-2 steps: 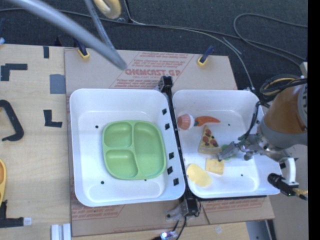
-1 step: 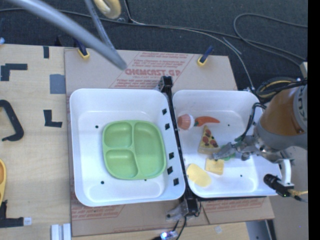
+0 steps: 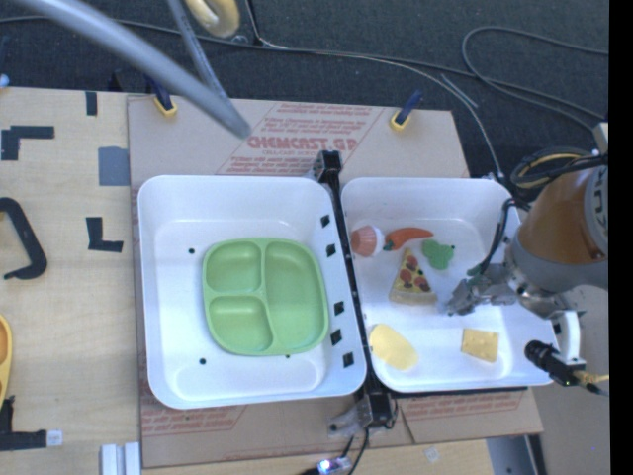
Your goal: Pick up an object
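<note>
The right bin (image 3: 495, 198) holds several toy foods: a pizza slice (image 3: 411, 279), an orange carrot (image 3: 409, 236), a pinkish round piece (image 3: 365, 240), a green piece (image 3: 439, 254), a pale yellow piece (image 3: 394, 346) and a yellow cheese block (image 3: 480, 344). My gripper (image 3: 461, 300) reaches in from the right and hangs low over the bin, just right of the pizza slice and above the cheese block. Nothing shows between its fingers.
The left bin (image 3: 163, 206) holds a green divided plate (image 3: 265, 296). A black divider (image 3: 341, 265) runs between the two bins. The orange-banded wrist (image 3: 559, 231) looms over the right bin's right wall. Cables trail across the dark floor behind.
</note>
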Robot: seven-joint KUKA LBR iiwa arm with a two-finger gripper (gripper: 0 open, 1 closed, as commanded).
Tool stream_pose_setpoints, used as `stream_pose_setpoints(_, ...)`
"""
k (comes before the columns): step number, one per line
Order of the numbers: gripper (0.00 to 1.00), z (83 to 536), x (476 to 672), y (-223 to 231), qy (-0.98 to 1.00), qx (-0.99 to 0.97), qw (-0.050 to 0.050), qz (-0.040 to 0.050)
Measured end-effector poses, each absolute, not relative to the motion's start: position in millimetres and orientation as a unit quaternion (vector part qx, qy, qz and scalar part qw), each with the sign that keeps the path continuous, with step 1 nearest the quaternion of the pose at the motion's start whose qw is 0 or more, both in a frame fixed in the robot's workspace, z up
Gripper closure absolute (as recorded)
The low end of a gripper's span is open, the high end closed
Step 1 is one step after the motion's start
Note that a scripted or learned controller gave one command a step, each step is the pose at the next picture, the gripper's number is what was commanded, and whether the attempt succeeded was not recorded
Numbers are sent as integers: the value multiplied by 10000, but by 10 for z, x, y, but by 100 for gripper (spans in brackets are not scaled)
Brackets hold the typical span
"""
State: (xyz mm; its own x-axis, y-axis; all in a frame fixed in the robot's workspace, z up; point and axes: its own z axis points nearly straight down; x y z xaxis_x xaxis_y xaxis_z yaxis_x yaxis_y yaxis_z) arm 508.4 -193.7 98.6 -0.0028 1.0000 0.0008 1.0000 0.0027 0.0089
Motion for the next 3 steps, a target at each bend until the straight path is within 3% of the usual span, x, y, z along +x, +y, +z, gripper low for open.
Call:
stream_pose_setpoints(2, 100, 2008, 5207, -1939, 7078, 7064, 22, 10)
stream_pose_setpoints(3, 100, 2099, 5159, -1315, 7094, 7048, -6, 5)
